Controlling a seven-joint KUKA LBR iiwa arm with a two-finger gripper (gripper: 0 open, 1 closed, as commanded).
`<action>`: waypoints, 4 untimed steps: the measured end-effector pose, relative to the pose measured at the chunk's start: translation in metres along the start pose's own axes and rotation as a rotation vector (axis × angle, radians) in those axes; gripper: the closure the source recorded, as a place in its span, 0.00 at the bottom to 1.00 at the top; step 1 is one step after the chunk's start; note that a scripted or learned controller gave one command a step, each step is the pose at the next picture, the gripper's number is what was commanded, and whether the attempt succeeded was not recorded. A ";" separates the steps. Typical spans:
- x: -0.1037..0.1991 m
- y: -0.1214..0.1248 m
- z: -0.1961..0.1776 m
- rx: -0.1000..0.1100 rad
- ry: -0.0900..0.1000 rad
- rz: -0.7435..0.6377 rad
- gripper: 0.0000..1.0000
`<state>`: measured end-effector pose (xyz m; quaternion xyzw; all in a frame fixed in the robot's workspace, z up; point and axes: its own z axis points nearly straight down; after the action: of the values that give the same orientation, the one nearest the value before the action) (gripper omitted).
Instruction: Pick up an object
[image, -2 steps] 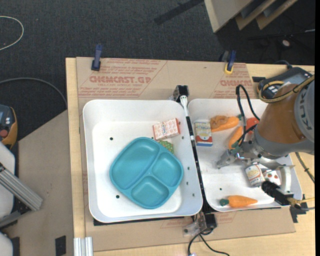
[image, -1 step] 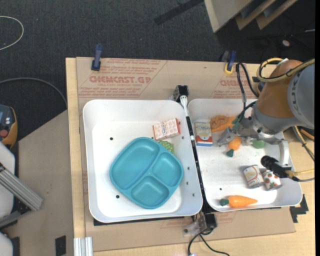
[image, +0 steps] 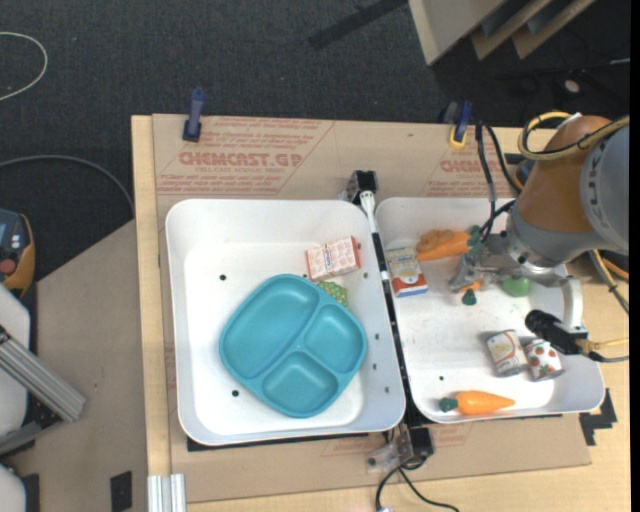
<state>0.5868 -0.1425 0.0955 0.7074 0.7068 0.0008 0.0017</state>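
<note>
We see the gripper (image: 470, 285) low in the right bin (image: 440, 375); if its jaws are released or clenched, we cannot tell. Nothing visible between them. An orange toy (image: 442, 244) lies just beyond, a green piece (image: 516, 287) beside, probably the nearest targets.

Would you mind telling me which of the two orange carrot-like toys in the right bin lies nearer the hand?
The upper carrot, near the bin's far edge, sits just left of the hand. The other carrot lies against the near rim.
</note>
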 end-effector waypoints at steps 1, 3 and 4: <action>0.000 0.000 -0.010 -0.002 -0.001 0.001 1.00; 0.117 -0.085 -0.095 -0.001 0.006 -0.009 1.00; 0.143 -0.073 -0.205 -0.010 0.002 -0.006 1.00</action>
<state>0.5137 0.0006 0.2998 0.7052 0.7090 0.0051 0.0044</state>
